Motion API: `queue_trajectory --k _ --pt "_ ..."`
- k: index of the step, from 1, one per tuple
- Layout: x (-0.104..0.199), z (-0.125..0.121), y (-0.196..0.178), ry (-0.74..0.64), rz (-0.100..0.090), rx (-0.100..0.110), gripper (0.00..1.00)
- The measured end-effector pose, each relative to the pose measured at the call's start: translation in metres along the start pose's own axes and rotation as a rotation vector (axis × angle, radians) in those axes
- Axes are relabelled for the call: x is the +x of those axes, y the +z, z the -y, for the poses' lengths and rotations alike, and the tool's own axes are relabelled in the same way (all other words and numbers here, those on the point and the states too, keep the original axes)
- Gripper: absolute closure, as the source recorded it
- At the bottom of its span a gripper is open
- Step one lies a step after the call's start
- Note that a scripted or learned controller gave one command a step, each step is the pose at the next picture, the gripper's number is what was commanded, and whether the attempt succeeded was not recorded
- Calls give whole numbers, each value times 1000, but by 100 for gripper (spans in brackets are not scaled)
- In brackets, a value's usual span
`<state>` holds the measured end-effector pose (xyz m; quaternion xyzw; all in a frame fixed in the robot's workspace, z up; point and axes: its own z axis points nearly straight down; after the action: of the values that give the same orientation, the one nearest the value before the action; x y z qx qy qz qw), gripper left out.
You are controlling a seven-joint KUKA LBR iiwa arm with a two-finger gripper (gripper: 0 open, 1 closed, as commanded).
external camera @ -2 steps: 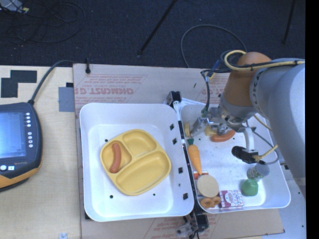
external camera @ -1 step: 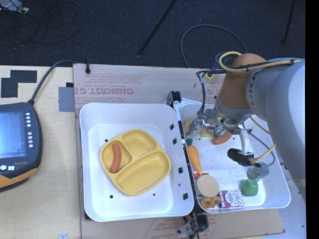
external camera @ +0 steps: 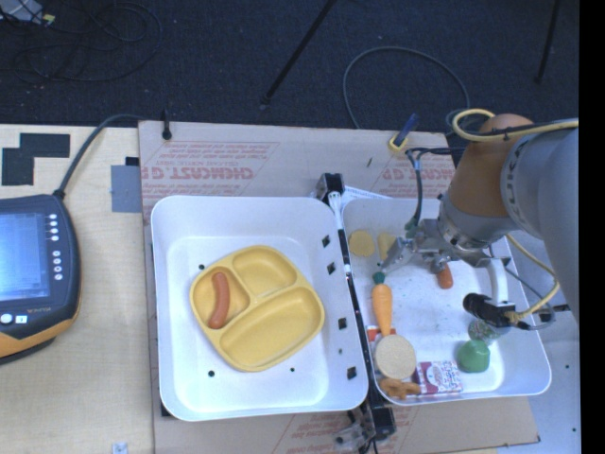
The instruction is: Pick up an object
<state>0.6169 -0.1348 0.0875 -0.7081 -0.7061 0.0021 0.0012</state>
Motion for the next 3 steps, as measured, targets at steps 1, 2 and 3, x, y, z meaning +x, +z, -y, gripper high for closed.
queue_trajectory --k 1,2,3 --pt "-36 -14 -104 -2 3 -13 0" --pt "-59 1 -54 -3 -2 1 0" --pt "-71 5 2 -3 -2 -2 0"
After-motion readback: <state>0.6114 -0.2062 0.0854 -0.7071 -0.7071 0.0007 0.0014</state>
